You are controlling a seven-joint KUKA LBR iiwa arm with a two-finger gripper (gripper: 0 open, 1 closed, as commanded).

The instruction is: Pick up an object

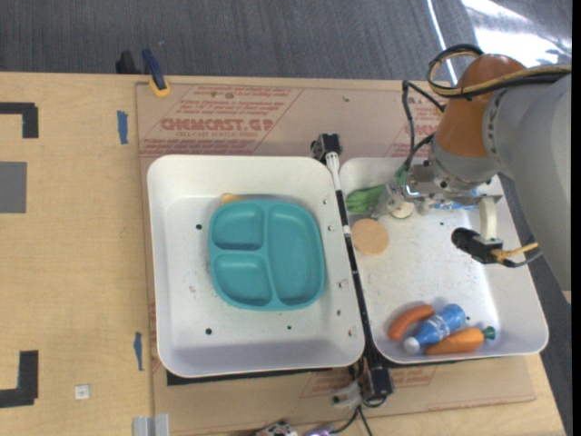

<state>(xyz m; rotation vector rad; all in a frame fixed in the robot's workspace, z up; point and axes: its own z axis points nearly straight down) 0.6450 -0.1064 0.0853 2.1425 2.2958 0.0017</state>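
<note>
Green object [365,198] was found just beside the pincer [400,204], toward the view's left; whether the pincer was spread could not be told.

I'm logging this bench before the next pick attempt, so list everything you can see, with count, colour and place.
left bin: one, white, bench left
right bin: one, white, beside it
divided plate: one, teal, middle of left bin
soft item: one, green, right bin's far left corner
disc: one, tan, just nearer than the green item
sausage shape: one, orange-red, right bin's near side
bottle: one, blue, beside it
carrot: one, orange, beside bottle
arm: one, grey, orange band, from right
gripper: one, by the green item
</note>
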